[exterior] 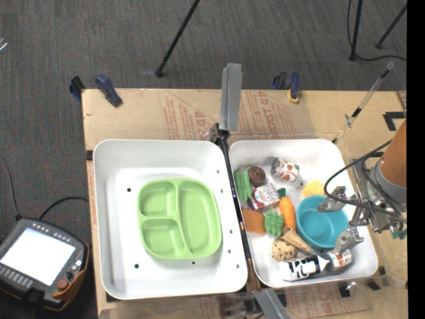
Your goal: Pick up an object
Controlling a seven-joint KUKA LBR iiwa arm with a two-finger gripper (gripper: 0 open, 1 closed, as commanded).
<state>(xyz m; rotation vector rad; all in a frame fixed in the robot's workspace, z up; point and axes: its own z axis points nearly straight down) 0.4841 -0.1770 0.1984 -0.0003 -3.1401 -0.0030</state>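
The right bin holds a heap of toy food and small items. Among them are a blue bowl, an orange carrot, a red-and-white can, a brown donut and a black-and-white bottle. My gripper reaches in from the right and hangs over the bowl's right rim. Its fingers stand spread, one near the bowl's top edge, the other by a small can at the lower right. I see nothing held between them.
A green divided plate lies in the left bin. A grey post rises behind the wall between the bins. Cables loop beside the wrist at the right bin's edge. A teach pendant sits on the floor at lower left.
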